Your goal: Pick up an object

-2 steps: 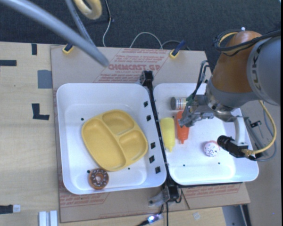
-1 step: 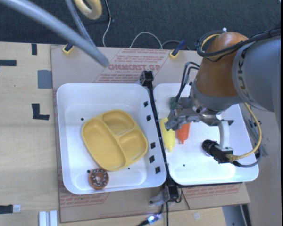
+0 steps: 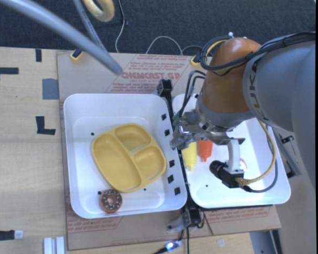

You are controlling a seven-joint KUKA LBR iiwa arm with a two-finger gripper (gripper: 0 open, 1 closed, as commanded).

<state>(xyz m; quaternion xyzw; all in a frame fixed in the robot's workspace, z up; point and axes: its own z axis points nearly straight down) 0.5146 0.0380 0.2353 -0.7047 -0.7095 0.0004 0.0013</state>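
Note:
In the right bin (image 3: 267,194), a yellow bottle-shaped toy (image 3: 190,157) and a small orange carrot-like toy (image 3: 204,150) lie side by side near its left wall. My gripper (image 3: 194,138) hangs directly over their upper ends, under the orange wrist band (image 3: 230,73). The wrist and gripper body hide the tops of both toys. Whether either toy is held does not show.
The left bin (image 3: 77,115) holds a yellow divided plate (image 3: 128,155) and a chocolate donut (image 3: 111,200) near its front wall. A black cable connector (image 3: 225,173) with a yellow cable hangs over the right bin's floor. A dark divider (image 3: 172,142) runs between the bins.

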